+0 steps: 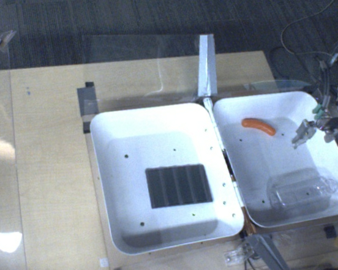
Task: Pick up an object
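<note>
An orange sausage-shaped object (258,126) lies in the back part of the right bin (276,103). A clear plastic bottle (303,189) lies on its side near that bin's front. A dark ribbed rectangular block (179,185) rests flat in the middle of the left bin (115,144). My gripper (315,135) hangs over the right bin's right side, to the right of the orange object and behind the bottle. It is open, with nothing between its fingers (300,137).
A metal post (206,64) rises behind the seam between the two bins. Cables (302,21) trail over the dark floor at the back right. The wooden bench (39,179) extends to the left of the bins.
</note>
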`<state>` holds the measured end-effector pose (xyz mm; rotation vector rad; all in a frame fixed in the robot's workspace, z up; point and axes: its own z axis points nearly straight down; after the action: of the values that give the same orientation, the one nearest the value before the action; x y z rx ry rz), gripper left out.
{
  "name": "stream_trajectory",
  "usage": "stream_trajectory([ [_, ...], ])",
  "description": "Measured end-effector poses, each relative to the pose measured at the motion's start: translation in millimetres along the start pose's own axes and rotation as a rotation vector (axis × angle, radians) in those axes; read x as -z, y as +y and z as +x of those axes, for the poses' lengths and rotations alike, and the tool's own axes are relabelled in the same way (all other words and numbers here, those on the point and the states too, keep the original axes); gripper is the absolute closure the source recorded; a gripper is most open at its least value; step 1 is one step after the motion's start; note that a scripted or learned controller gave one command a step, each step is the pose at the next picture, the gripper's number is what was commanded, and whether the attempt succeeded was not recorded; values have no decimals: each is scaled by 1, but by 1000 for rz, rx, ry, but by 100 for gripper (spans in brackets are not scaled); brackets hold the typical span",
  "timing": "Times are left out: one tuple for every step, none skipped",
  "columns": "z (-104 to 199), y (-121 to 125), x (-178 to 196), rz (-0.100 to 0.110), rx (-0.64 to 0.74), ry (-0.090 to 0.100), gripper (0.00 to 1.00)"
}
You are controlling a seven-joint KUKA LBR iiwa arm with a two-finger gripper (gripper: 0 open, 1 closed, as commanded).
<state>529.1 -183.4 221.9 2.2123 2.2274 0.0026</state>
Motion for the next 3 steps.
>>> stream_trajectory([
  [24, 68, -123, 0, 98, 0, 0],
  [25, 136, -137, 9, 103, 0, 0],
  [26, 137, -125, 8, 110, -2, 100],
])
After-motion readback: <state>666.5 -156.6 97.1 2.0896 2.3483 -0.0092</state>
